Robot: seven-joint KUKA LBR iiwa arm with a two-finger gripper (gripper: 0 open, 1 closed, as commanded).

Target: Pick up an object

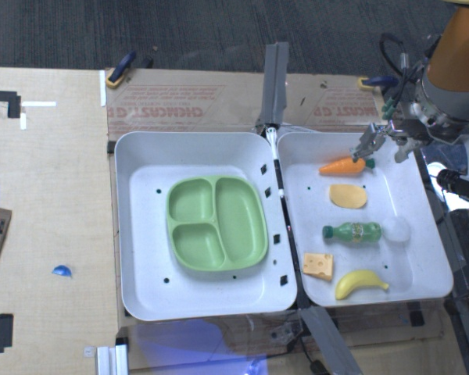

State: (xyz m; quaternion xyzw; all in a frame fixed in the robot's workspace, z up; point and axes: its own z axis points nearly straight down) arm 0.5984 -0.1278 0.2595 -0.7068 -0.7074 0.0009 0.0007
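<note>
The right bin [422, 209] holds an orange carrot [342, 166], a pale yellow oval piece [349, 196], a green bottle [352, 231] lying on its side, a cheese wedge [317, 266] and a banana [359, 283]. My gripper [384, 147] hangs over the bin's far right corner, just right of the carrot's green tip. It is open, with nothing between its fingers [369, 141].
The left bin [137, 209] holds a green three-compartment plate [217, 223]. A grey divider bar [275, 84] runs between the bins at the back. Cables and the arm's orange band [457, 45] fill the upper right corner.
</note>
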